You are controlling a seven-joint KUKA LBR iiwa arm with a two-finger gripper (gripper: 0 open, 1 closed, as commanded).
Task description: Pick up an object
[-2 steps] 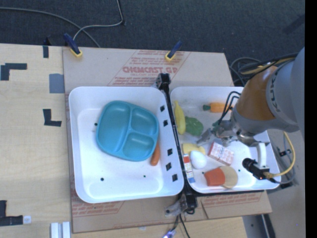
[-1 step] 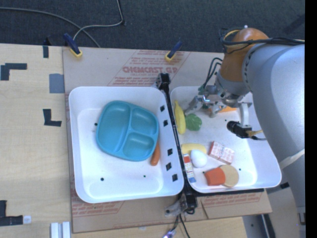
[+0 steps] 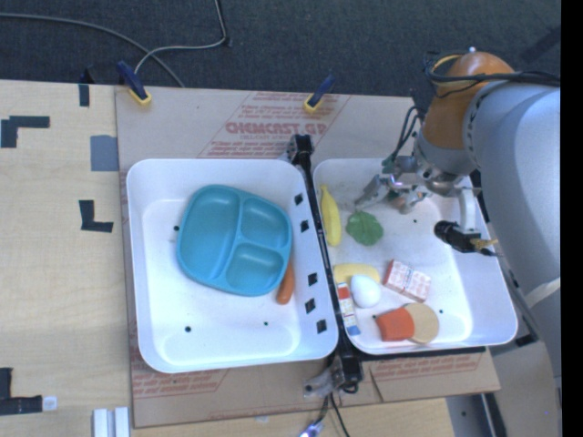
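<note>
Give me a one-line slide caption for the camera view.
Gripper hovers in the right bin near the green toy; blue plate sits in the left bin.

Left bin [image 3: 146,271]: we see a blue divided plate [image 3: 234,239], a carrot [image 3: 286,285] touching it.
Right bin [image 3: 474,312]: gripper [image 3: 393,188] above green toy [image 3: 364,228].

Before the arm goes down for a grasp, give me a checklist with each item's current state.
1. Gripper above the right bin: ok.
2. Fingers open for a grasp: cannot tell, too small and blurred.
3. Nothing held already: cannot tell.
4. Nearest target, the green toy vegetable, lies free on the bin floor, just left of and below the gripper in the view: ok.
5. Yellow banana lies against the divider, close beside the green piece; risk of nudging it: not ok.
6. Blue divided plate and orange carrot sit in the left bin, out of the way: ok.
</note>
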